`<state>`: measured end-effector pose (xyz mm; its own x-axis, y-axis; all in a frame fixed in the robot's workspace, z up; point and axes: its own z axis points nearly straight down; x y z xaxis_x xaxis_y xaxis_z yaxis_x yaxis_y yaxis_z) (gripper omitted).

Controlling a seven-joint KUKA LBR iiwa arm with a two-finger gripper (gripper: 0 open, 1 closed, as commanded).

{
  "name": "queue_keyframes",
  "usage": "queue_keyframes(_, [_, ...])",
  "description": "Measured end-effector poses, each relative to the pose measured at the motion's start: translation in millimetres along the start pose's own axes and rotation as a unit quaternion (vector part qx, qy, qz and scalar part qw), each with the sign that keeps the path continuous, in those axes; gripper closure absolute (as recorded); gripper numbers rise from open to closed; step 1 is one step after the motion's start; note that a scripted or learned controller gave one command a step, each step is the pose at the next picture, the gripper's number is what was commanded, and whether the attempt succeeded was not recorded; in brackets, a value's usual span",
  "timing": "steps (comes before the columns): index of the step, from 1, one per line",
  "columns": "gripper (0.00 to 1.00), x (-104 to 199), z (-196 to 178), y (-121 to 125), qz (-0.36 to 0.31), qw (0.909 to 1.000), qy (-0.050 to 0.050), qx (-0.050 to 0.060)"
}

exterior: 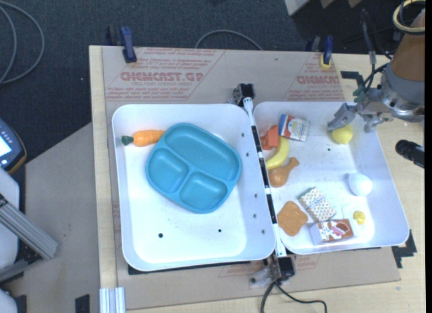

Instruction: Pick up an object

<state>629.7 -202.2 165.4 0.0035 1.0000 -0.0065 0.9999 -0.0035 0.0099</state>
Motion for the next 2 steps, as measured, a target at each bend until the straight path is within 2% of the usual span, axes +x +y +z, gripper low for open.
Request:
queue_keyframes(1, [0.0, -11.9, 70.0, 31.2, -0.003, 1.0, 0.005, 0.006])
queue_keyframes(2, [1.0, -13.2, 55.3, 32.0, -0.003, 1.0, 0.002, 0.003])
